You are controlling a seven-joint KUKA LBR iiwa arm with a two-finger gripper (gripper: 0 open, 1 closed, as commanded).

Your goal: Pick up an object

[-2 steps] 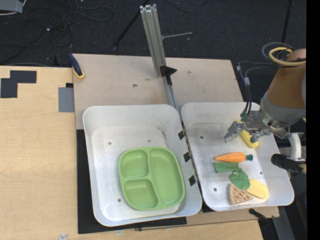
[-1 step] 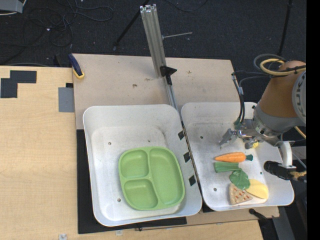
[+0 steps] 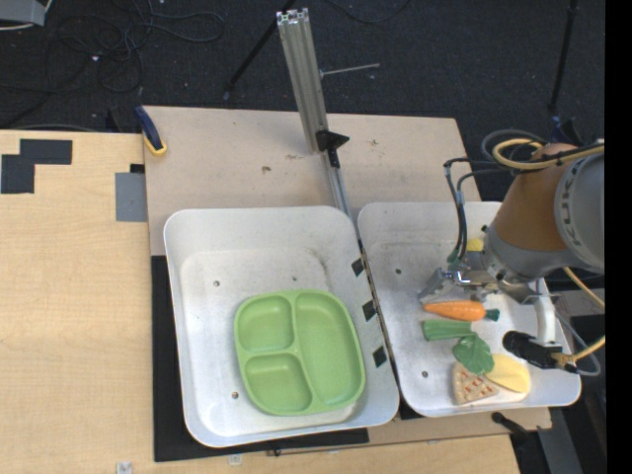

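Jaws (image 3: 456,278) low in right bin (image 3: 395,235), open or shut impossible to tell. Just above toy carrot (image 3: 459,311), apparently not touching. Green piece (image 3: 472,352) and waffle (image 3: 474,387) nearer the front.

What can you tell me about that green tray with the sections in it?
The green tray looks like smooth, light green plastic, a rounded rectangle split into three shallow compartments by raised ridges. It lies flat, turned slightly askew, in the left white bin, toward its near right corner. Nothing sits in its compartments.
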